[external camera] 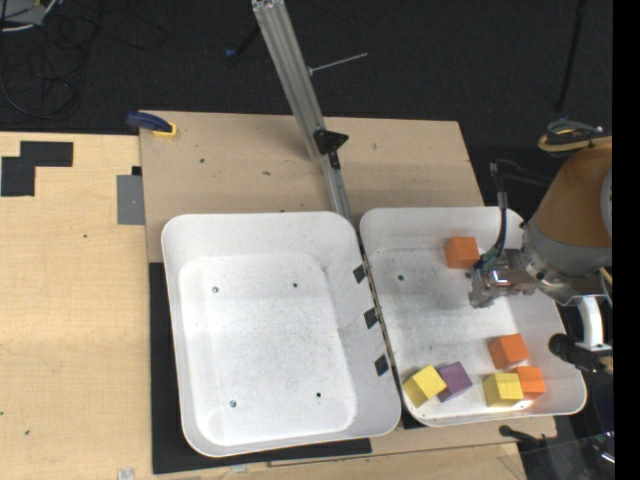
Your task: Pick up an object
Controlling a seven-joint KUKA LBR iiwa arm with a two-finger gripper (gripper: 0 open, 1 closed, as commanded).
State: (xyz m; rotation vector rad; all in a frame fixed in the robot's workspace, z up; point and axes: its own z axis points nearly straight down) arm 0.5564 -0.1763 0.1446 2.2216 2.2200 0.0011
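Note:
The right bin (420, 298) holds several blocks. An orange block (461, 252) lies toward the back, and my gripper (484, 290) hangs low just to its right and a little nearer, over bare bin floor. Another orange block (508, 350) rests closer to the front. Along the front rim sit a yellow block (426, 383), a purple block (455, 377), a second yellow block (503, 389) and a small orange block (531, 380). I see nothing between the gripper's fingers.
The left bin (265, 328) sits beside the right one, with black clips along the shared rim. A slanted metal rail (298, 88) rises from behind the bins. The arm's orange band (575, 203) is above the right bin's right edge.

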